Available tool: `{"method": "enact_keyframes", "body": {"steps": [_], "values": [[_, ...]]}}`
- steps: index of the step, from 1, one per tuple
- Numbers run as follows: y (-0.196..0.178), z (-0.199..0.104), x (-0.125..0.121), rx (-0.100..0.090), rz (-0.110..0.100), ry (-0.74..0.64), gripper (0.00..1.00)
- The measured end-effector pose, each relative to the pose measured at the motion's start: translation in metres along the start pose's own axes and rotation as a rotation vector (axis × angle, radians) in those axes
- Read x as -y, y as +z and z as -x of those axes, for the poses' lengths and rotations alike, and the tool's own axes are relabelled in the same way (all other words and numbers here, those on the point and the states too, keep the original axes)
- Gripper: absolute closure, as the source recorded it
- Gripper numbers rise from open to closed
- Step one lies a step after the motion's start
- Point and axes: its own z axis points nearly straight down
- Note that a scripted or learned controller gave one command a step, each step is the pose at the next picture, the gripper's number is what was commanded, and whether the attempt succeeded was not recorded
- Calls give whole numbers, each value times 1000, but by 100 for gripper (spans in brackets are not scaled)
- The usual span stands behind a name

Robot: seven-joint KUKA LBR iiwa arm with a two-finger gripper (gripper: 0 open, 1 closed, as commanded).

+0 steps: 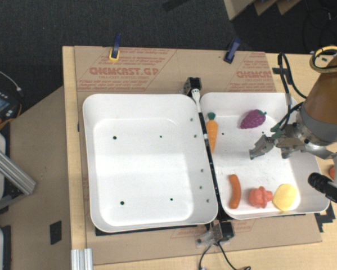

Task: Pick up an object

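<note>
— Camera view, from nine o'clock across?
— Smooth white left bin; in the right bin, a tapered carrot, sausage, knobbly purple grapes, lumpy red toy, rounded lemon.
— Gripper?
— Above the bin's centre, fingers spread, grasping nothing.

The desk is covered by a printed cardboard sheet, on which two white bins are set side by side.
</note>
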Motion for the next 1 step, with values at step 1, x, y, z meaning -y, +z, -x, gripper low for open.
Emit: {"method": "enact_keyframes", "body": {"steps": [1], "values": [[-90, 79, 19, 8, 10, 7, 0]]}}
